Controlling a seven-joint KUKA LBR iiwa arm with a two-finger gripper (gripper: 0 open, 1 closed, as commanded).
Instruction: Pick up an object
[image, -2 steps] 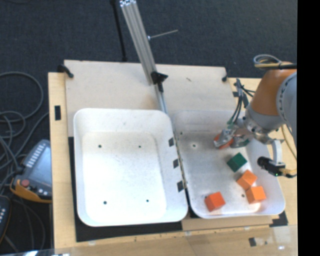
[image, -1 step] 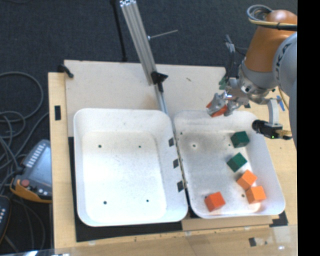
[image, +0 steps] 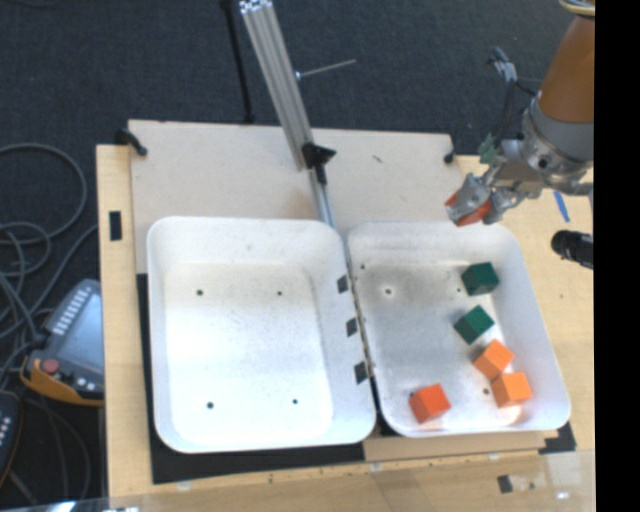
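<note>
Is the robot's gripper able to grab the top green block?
Probably yes. The gripper hangs just past the right bin's far rim, and the upper green block sits uncovered, apart from its neighbours.

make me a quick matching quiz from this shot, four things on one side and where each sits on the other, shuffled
Things:
1. gripper
2. upper green block
3. lone orange block
4. handheld controller

Places:
A. off the bench, at the view's left edge among cables
B. near the front wall of the right bin, apart from the other blocks
C. above the far right corner of the right bin
D. in the right bin, farthest back of the blocks

Pairs: 1-C, 2-D, 3-B, 4-A
</note>
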